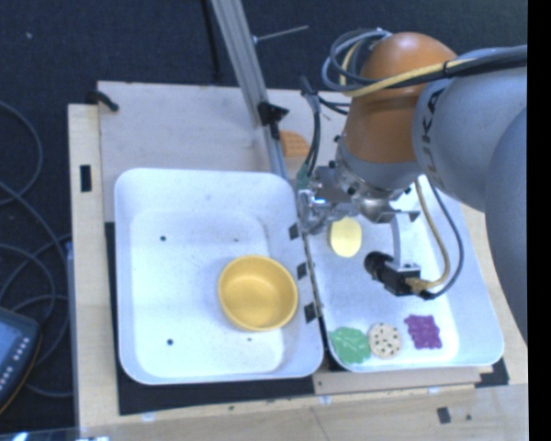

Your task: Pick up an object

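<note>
Reaches in from the right, grey arm (482, 127) bent downward, orange band (395, 72) above the wrist, gripper (335, 211) low over the right bin (468, 338), near its left wall.

Partial letters on grey arm (468, 127), not legible.

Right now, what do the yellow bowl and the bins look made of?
Yellow bowl: probably moulded plastic, with even colour, a smooth thick rim and a soft sheen rather than a glaze-like shine.
Left bin and right bin: likely thin formed plastic, with white, rounded corners, a matte surface and some dark specks. Metal can't be ruled out from this view.
</note>
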Controlling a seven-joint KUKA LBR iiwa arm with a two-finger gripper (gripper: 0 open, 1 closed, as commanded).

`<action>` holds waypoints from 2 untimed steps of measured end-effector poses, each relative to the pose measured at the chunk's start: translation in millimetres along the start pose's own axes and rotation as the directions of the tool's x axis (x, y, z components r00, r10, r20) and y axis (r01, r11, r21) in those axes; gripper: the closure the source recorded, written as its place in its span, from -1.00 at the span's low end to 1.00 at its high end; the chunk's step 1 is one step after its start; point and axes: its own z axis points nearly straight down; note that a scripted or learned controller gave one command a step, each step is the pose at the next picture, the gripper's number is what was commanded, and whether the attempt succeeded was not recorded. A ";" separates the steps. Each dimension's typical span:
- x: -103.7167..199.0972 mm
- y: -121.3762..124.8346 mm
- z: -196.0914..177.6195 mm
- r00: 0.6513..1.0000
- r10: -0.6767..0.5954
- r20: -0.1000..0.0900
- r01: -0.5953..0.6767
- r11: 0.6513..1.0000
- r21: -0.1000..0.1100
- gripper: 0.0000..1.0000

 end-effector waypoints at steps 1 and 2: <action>50.4 -2.4 24.5 1.000 0.002 0.002 -0.002 1.000 0.004 1.00; 47.9 -1.9 23.1 1.000 0.006 0.002 -0.006 1.000 0.002 -1.00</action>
